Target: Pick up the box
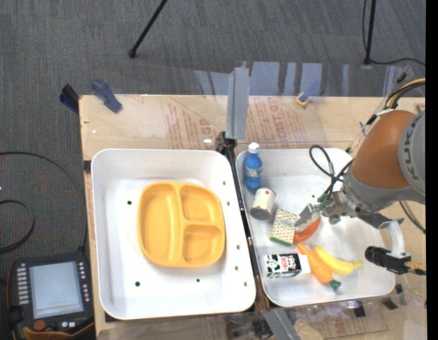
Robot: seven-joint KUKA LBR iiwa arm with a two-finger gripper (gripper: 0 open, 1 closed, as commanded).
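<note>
A small box (283, 227) with a green and beige pattern lies tilted in the middle of the right bin (296, 163). A black and white carton (284, 264) lies near that bin's front left corner. My gripper (310, 215) hangs low just right of the patterned box, over an orange piece (310, 229). Its tip is close to the box's right edge; I cannot tell if they touch. The grey arm with its orange band (387, 151) comes in from the right.
In the right bin, a blue bottle (253, 167) and a small can (262, 203) lie at the back left. A carrot (316, 263) and a banana (337, 261) lie at the front. The left bin (119, 168) holds a yellow divided plate (181, 223).
</note>
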